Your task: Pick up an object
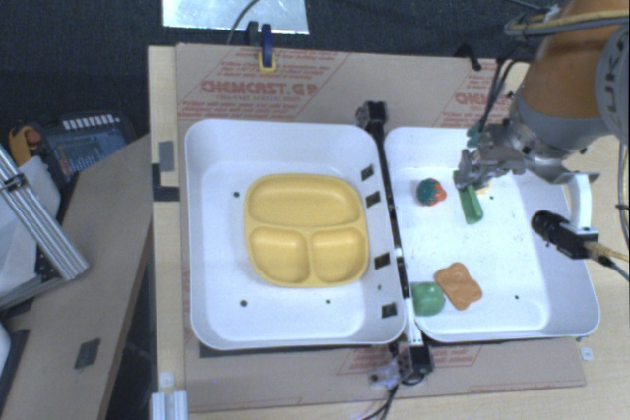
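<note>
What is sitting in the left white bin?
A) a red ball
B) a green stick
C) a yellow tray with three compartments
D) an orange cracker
C: the yellow tray, split into three compartments, lies in the left bin.

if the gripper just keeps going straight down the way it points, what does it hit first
Most likely the green stick-shaped object, lying right under the gripper in the right bin. Height is hard to judge from this slanted view, so it may already touch.

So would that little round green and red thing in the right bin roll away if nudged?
Probably. The green and red ball-like object looks rounded and sits loose on the flat floor of the right bin, so a push could send it rolling. It seems small, likely light.
</note>
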Controlling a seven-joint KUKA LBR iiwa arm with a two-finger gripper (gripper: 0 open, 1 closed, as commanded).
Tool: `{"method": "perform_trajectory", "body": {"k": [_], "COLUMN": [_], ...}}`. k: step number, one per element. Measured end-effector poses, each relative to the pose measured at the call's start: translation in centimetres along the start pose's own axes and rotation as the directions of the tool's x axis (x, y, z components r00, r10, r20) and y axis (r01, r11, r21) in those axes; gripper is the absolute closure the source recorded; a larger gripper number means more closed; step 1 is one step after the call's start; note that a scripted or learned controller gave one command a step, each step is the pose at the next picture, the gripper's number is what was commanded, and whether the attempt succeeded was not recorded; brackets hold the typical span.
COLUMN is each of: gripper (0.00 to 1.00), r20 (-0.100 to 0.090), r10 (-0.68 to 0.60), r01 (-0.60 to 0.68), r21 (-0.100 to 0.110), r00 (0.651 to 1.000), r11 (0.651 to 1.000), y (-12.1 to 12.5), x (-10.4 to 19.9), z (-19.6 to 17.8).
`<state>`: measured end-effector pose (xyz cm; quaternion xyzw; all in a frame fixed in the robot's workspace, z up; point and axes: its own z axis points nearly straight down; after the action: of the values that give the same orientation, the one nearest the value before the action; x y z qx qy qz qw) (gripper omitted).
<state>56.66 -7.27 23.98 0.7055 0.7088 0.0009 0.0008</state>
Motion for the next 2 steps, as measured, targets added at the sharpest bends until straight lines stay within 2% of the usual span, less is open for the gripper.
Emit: {"method": "perform_trajectory", "body": {"k": [2], "gripper": [1.0], "r20": [-0.001], "r10": [-0.001], "r01": [0.001], "r21": [-0.001], "r00": [1.0], "r11": [1.0], "y": [2.3], "x": [9.8], "z": [-1.2]}}
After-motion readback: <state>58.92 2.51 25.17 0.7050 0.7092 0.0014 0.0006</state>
